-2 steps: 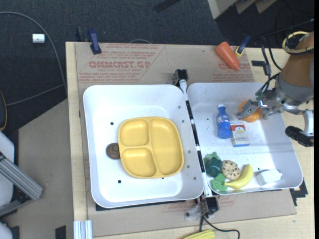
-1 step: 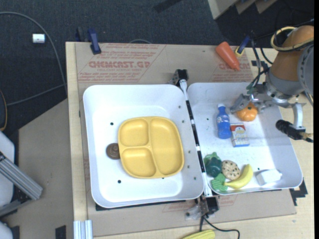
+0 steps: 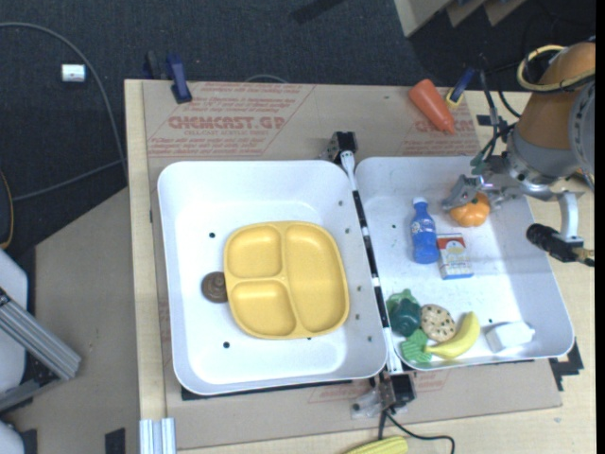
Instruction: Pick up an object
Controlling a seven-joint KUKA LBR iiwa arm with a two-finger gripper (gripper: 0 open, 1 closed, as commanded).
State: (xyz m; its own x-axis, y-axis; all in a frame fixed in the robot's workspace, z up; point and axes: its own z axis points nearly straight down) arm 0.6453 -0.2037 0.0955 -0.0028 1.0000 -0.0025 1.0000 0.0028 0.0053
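Observation:
My gripper (image 3: 472,195) is low over the far part of the right bin (image 3: 539,291), right at the top of an orange fruit (image 3: 470,215) and partly covering it. To the left of the fruit a blue bottle (image 3: 424,232) lies on the bin floor, with a small red and white box (image 3: 456,256) beside it. Along the near edge of this bin are a green toy (image 3: 405,312), a speckled cookie (image 3: 437,322), a banana (image 3: 456,340) and a white block (image 3: 509,334).
The left bin (image 3: 189,206) holds a yellow divided plate (image 3: 284,279) and a brown disc (image 3: 215,287) at its left side. An orange carrot-like piece (image 3: 432,105) lies on the bench behind the right bin. The arm (image 3: 553,121) comes in over the right bin's far right corner.

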